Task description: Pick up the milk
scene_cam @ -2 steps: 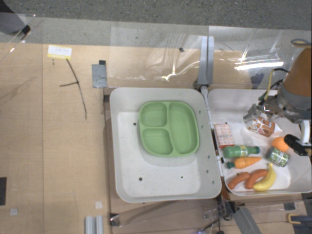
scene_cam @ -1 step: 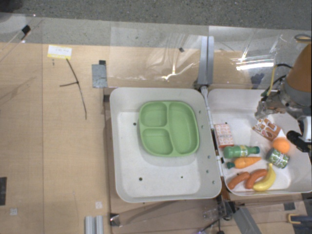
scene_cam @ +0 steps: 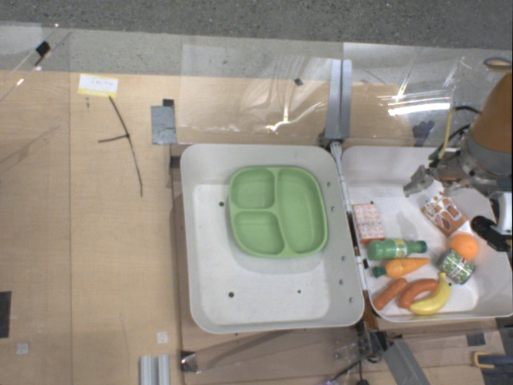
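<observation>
Wooden desk (scene_cam: pixel 80 255) carries two white bins; the left bin (scene_cam: pixel 200 295) holds a green sectioned plate (scene_cam: pixel 278 211). At the right bin (scene_cam: pixel 385 183), the arm (scene_cam: pixel 493 135) is cut off. Its hand (scene_cam: pixel 437 176) hovers beside the milk (scene_cam: pixel 443 212); its grip is unreadable.

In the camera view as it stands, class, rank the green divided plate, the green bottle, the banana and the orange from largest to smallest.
1. green divided plate, by far the largest.
2. green bottle and banana: these look about alike in length, so I won't rank them.
3. orange, the smallest.
</observation>
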Motion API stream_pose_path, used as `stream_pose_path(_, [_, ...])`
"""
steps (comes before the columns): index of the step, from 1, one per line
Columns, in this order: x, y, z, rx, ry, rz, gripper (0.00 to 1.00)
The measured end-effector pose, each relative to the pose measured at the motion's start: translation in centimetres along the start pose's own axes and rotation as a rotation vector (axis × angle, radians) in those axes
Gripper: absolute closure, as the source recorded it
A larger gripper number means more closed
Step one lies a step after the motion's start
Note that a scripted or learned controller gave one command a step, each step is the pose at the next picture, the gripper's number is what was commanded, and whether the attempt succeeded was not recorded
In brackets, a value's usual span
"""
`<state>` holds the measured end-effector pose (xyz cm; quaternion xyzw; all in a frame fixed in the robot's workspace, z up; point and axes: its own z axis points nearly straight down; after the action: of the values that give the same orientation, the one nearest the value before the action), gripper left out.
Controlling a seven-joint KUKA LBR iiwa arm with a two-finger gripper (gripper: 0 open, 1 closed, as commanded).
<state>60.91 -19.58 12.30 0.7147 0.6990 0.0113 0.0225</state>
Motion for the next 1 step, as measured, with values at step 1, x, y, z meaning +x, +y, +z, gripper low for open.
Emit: stream_pose_path(1, [-5.52, -3.33, 2.84, 0.039, 0.021, -0.155, 0.0])
